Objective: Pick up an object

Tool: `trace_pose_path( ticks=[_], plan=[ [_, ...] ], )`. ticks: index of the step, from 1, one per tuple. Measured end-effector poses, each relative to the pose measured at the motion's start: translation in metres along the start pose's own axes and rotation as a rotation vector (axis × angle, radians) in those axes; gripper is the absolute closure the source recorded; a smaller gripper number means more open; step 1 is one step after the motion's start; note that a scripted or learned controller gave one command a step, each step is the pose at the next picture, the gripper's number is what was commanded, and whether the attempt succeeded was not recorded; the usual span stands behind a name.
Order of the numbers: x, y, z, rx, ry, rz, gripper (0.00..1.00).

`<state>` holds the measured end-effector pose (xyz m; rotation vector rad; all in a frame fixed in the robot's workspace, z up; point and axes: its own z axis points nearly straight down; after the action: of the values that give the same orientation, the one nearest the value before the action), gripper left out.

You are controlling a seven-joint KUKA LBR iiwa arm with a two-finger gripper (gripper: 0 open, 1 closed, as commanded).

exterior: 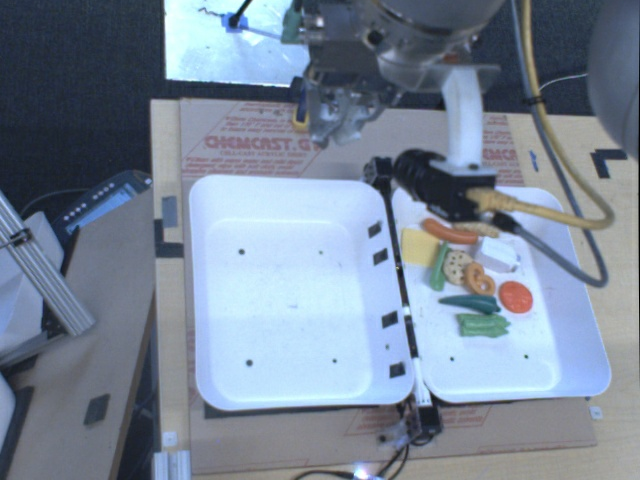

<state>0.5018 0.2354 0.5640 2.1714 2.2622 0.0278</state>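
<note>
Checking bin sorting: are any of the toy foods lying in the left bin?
No, the toy foods all lie in the right bin; the left bin shows only its white floor.

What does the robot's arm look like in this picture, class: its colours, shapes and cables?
The grey rounded arm carries an orange band at the top edge. Below hangs a metallic pincer with a small yellow part beside it. A white post bears a black camera-like unit, and yellow and grey cables loop from it.
</note>
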Motion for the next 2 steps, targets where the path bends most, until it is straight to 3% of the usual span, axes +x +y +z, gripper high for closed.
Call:
trace_pose_path(
  ticks=[2],
  plan=[
    [0.0, 0.001, -0.022, -0.004, 0.002, -0.006, 1.0]
  ],
)
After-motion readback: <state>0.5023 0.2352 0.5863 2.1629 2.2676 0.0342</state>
